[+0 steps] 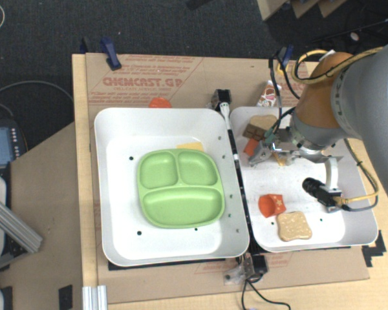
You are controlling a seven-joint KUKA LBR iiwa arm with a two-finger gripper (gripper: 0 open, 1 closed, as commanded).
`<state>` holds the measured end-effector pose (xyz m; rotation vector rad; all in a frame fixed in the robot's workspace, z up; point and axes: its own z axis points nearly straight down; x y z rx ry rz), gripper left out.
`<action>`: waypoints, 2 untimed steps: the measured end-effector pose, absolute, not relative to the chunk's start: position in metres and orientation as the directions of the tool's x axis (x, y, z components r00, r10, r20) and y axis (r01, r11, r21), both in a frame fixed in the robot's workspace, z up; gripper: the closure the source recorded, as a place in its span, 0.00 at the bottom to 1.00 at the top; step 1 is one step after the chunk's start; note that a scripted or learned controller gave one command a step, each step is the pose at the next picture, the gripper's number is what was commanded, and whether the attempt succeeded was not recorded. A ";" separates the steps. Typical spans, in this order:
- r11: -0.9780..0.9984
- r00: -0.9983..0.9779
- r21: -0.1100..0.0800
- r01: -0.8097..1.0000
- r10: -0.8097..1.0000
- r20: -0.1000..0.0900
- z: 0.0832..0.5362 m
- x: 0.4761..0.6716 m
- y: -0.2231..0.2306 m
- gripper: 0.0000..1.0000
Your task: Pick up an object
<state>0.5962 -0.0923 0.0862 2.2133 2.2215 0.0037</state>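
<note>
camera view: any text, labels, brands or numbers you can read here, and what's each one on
"CHEMCAST.G P": red print, as best it reads, on the brown board behind the left bin.
Smaller red lines above and below that print: too blurred to read.
Red and white packet behind the right bin: has printing, too small to read.
Blue-lit screen at the left edge: nothing legible.

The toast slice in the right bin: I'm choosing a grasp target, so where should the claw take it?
The toast slice lies flat near the right bin's front edge. Probably best to come straight down and pinch across its narrower width. The red object crowds its upper-left corner, so close on the sides away from it.
</note>
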 end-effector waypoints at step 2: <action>0.001 -0.001 -0.002 1.000 1.000 -0.002 0.085 0.666 -0.093 0.00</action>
